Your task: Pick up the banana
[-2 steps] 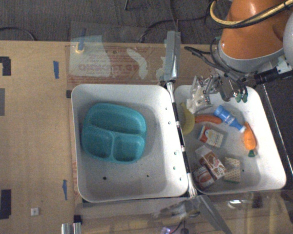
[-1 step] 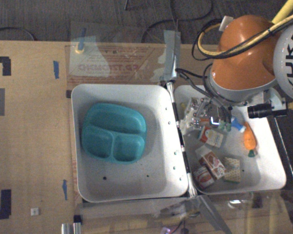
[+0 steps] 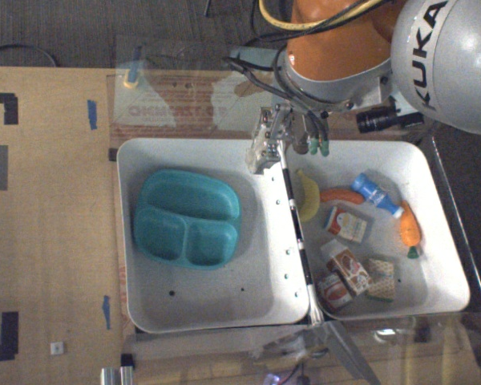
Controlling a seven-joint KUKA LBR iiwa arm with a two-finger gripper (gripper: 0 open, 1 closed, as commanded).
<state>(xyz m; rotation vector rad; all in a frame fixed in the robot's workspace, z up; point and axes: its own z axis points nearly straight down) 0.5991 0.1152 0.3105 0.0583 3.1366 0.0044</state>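
Observation:
The yellow banana [image 3: 308,197] lies in the right bin [image 3: 445,239], close against its left wall near the back. My gripper [image 3: 268,152] hangs above the back end of the divider between the two bins, up and to the left of the banana and apart from it. Nothing shows in the gripper. The grey and orange arm fills the upper right and hides the bin's back rim.
The left bin [image 3: 216,303] holds a teal divided plate [image 3: 188,217]. In the right bin lie a blue bottle [image 3: 377,193], a carrot [image 3: 410,229], an orange sausage [image 3: 342,196], small cartons [image 3: 349,224] [image 3: 349,271] and a waffle piece [image 3: 381,278].

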